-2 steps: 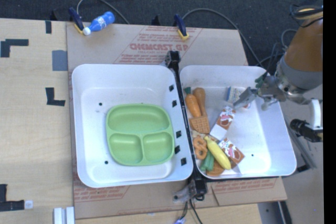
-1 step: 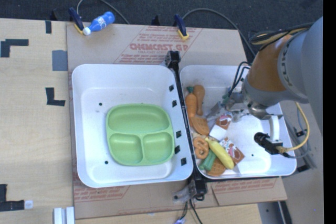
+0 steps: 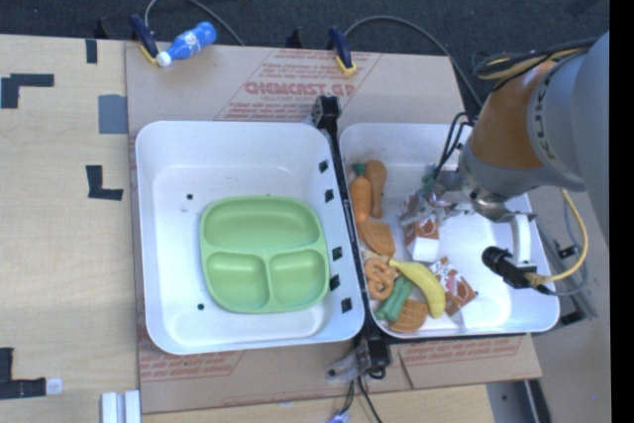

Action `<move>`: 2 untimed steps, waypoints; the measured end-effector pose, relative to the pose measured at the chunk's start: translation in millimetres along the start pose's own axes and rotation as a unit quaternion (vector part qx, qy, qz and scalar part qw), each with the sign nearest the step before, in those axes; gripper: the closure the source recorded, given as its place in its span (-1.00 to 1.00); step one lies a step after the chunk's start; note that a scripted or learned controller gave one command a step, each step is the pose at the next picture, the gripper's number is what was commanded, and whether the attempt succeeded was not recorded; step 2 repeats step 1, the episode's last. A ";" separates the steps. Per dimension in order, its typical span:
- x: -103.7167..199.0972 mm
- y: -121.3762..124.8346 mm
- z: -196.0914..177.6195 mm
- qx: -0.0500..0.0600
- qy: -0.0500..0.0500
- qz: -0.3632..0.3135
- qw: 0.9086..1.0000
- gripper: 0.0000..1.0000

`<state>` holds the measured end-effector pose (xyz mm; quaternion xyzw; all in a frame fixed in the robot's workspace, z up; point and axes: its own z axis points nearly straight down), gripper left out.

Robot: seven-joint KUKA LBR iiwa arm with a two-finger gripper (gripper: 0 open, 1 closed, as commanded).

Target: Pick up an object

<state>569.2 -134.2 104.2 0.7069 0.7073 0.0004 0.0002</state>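
The right bin point(image 3: 500, 320) holds several toy foods. An orange carrot point(image 3: 363, 201) and a brown sausage point(image 3: 377, 183) lie by its left wall, with a bread piece point(image 3: 377, 238) below them. Nearer the front are a pretzel point(image 3: 377, 274), a yellow banana point(image 3: 422, 282), a green piece point(image 3: 396, 298) and a cookie point(image 3: 412, 316). A white and brown carton point(image 3: 425, 239) lies mid-bin, and a red and white packet point(image 3: 459, 288) sits right of the banana. My gripper point(image 3: 426, 206) hangs low in the bin, just above the carton's far edge.
The left bin point(image 3: 163, 163) holds a green divided plate point(image 3: 264, 253). The arm's orange band point(image 3: 507, 129) covers the right bin's far right part. A black clip point(image 3: 326, 110) sits where the bins meet. A blue bottle point(image 3: 190, 41) and cables lie behind the bins.
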 end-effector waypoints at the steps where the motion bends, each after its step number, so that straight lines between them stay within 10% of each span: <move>1: 71.6 20.1 -81.0 0.000 0.000 -0.002 1.000 1.00; 2: 71.6 20.1 -81.0 0.000 0.000 -0.002 1.000 1.00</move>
